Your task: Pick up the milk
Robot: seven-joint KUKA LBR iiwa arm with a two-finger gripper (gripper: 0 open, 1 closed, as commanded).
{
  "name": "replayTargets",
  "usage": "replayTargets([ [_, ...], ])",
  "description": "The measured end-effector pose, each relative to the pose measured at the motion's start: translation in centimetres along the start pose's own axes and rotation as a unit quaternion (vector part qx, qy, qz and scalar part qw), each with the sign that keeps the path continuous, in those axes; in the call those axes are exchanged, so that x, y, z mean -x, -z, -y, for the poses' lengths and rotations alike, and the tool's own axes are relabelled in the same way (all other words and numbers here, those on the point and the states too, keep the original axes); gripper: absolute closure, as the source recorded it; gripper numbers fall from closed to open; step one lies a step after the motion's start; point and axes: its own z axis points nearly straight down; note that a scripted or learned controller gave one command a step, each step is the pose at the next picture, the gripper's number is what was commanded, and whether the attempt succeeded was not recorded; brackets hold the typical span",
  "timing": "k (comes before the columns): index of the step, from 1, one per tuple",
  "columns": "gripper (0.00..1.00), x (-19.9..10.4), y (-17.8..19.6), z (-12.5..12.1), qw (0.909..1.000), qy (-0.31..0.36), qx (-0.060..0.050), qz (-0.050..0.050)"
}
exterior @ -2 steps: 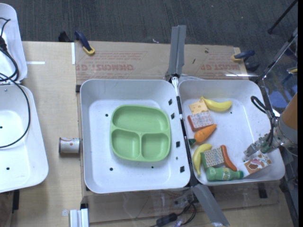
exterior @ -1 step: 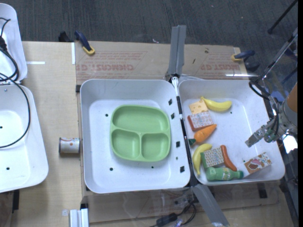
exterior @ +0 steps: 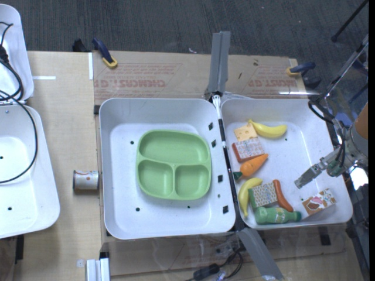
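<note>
The milk (exterior: pixel 319 202) is a small white carton with red-brown print. It lies on its side near the front right corner of the right bin (exterior: pixel 299 113). My gripper (exterior: pixel 304 179) reaches in from the right edge. Its grey tip hangs a little up and to the left of the carton, apart from it, with nothing seen in its grasp. The arm's wrist sits at the right rim of the bin.
Left of the milk lie a green bottle (exterior: pixel 276 216), a red sausage (exterior: pixel 283 196), a patterned box (exterior: pixel 263 195) and a banana (exterior: pixel 246 192). Further back lie a carrot (exterior: pixel 254 165), a red box (exterior: pixel 248 149), cheese (exterior: pixel 245 132) and another banana (exterior: pixel 268 130). The left bin (exterior: pixel 117 157) holds a green divided plate (exterior: pixel 174 164).
</note>
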Motion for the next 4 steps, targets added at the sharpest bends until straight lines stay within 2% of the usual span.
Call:
replayTargets([
  [1, 0.0, -4.3, 10.7, -2.3, 0.9984, -0.056, 0.0, 0.0],
  [2, 0.0, -1.8, -2.7, -0.8, 0.9995, 0.03, -0.001, -0.001],
  [3, 0.0, 0.3, -7.9, 0.4, 0.9951, 0.099, -0.001, -0.001],
  [4, 0.0, 0.3, -7.9, 0.4, 0.9951, 0.099, -0.001, -0.001],
])
